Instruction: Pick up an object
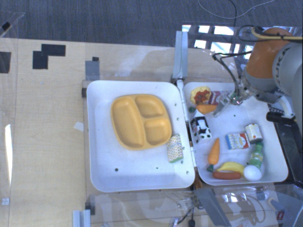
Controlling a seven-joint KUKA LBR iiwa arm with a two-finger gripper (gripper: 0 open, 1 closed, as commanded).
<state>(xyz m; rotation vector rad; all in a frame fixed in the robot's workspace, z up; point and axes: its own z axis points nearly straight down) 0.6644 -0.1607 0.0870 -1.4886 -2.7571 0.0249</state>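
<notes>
The right bin (277, 176) holds several toy foods. At its far left lies a yellow and red piece (200, 96) with an orange piece (206, 109) just in front of it. My gripper (222, 106) hangs low over the bin's far part, right beside these, next to a small pinkish packet (214, 97). Nearer the front lie a black-and-white cow-patterned item (201, 128), a carrot (214, 151), a small carton (236, 140), a can (253, 133), a green bottle (256, 155), a banana (231, 166), a red sausage (227, 175) and a white egg (252, 173).
The left bin (102, 174) holds a yellow divided plate (140, 121) and a small patterned pouch (175, 148) by its right wall. A metal post (179, 56) stands behind the ridge between the bins. Cables (227, 63) hang beside the arm's orange band (262, 56).
</notes>
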